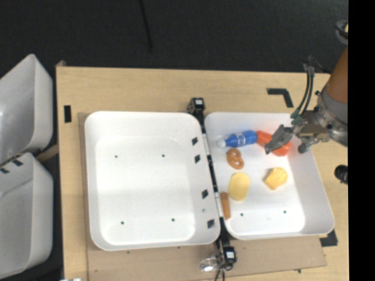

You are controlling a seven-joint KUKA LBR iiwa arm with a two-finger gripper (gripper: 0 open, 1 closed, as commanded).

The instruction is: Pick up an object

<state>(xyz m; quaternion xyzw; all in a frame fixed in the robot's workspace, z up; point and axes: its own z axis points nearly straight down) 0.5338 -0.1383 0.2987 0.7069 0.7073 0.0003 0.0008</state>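
Observation:
My gripper (289, 146) hovers over the back right part of the right bin (313, 215), its two dark fingers spread apart, so it is open. One finger (275, 143) lies across an orange-red object (282, 150), which is partly hidden beneath it; nothing is clamped between the fingers. Just left of it lies a blue bottle (240, 139) with a white cap. A brown pretzel-like piece (235, 158) sits below the bottle. A pale yellow rounded object (238, 187) and a yellow ridged object (276, 178) rest in the bin's middle. An orange stick (225, 205) lies along the bin's left wall.
The left bin (94, 174) stands beside the right one, with a dark clipped divider (206, 168) between them. The arm's wrist and cables (328, 107) come in from the right over the bench. White housings (23, 157) stand off the bench's left edge.

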